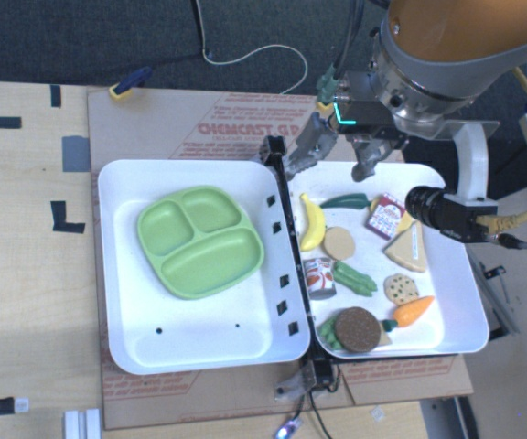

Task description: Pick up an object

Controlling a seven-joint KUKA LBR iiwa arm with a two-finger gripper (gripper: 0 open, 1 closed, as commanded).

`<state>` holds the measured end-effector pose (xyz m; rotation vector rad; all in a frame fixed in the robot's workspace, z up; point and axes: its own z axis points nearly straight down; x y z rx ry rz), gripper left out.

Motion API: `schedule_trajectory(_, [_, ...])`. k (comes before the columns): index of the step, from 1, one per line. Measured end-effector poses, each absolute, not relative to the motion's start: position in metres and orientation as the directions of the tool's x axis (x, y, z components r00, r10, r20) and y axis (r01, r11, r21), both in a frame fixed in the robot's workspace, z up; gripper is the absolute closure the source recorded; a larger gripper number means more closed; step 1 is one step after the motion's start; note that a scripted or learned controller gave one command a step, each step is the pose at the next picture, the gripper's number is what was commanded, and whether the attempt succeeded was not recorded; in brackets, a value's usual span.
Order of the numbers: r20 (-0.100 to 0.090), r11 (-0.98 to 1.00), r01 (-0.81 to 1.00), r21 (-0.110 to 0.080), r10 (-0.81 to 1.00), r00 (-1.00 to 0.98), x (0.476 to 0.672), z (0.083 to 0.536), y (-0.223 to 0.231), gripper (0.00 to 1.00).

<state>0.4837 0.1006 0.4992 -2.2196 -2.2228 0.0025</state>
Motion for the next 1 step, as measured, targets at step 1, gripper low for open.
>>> schedule_trajectory(1, [-0.001, 0.003, 1.0, -0.001, 1.0, -0.003, 0.484, 0.5094, 0.1011, 1.0])
